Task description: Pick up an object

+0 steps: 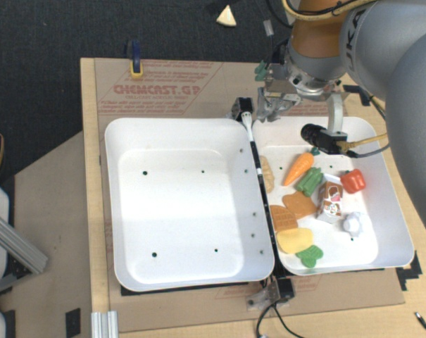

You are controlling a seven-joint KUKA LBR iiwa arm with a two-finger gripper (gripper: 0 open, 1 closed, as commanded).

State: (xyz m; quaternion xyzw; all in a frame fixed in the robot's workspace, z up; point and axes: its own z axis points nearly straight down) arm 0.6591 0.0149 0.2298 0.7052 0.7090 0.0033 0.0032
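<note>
My gripper (pixel 274 108) hangs over the far left corner of the right bin (pixel 381 248), with nothing seen in it. Below it in that bin lie an orange carrot (pixel 299 167), a green piece (pixel 311 182), a red pepper (pixel 353 181) and a small brown and white carton (pixel 331 201). A pale bread piece (pixel 267 173) rests against the bin's left wall. Toward the front are a tan cracker (pixel 299 204), a yellow piece (pixel 295 240), a small green item (pixel 310 255) and a whitish lump (pixel 351 223).
The left bin (pixel 128 153) adjoins the right one along a shared rim. A blue clamp (pixel 134 56) grips the board's far edge. A yellow wedge (pixel 227 16) lies on the dark floor beyond the bench. The arm covers the upper right.
</note>
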